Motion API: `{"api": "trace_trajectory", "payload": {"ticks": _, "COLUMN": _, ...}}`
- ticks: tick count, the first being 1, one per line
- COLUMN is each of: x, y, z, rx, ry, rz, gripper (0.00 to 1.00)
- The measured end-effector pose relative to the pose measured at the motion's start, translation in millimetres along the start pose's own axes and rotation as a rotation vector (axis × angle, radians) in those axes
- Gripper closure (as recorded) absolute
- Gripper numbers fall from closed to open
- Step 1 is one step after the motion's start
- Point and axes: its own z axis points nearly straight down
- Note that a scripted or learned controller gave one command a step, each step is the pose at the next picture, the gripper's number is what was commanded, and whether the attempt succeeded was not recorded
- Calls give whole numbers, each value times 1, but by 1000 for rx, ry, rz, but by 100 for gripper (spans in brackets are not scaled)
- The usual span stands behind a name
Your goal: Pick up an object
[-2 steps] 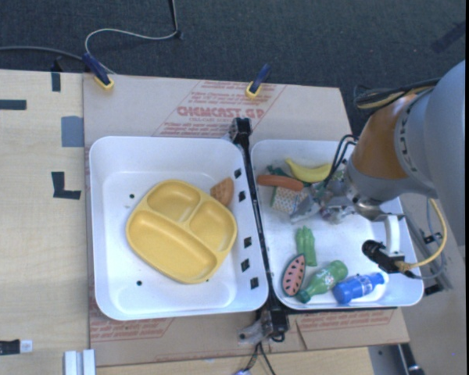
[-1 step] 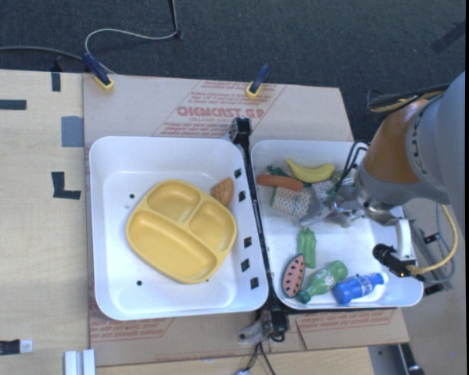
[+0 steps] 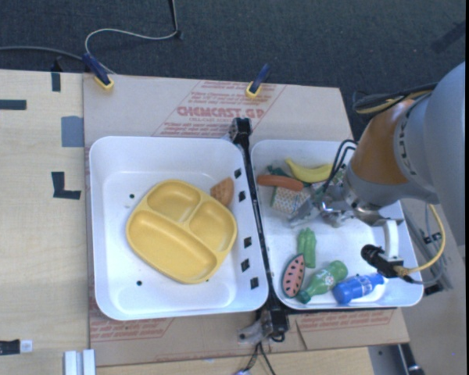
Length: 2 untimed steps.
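Over right bin [image 3: 410,244] | tool [image 3: 326,207] low beside silver packet [image 3: 288,201], likely pick target | finger state: cannot tell | yellow tray [image 3: 181,230] lies in left bin [image 3: 109,233]

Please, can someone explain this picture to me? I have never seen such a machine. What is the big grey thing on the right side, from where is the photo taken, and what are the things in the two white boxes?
The photo comes from one camera fixed above a bench, looking down at a slant. The big grey shape with the orange band is a robot arm reaching in from the right. Its gripper is low inside the right bin; I cannot tell whether it grasps anything.

That bin holds toy food: a banana, an orange carrot-like piece, a green vegetable, a watermelon slice, a green bottle and a blue bottle.

The left bin holds a yellow divided plate and a small brown piece beside it.
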Motion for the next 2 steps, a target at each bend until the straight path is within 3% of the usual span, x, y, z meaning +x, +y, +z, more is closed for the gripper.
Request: {"api": "trace_trajectory", "payload": {"ticks": 2, "x": -20, "y": 14, "z": 0, "rx": 1, "ry": 4, "rz": -1, "gripper": 0}}
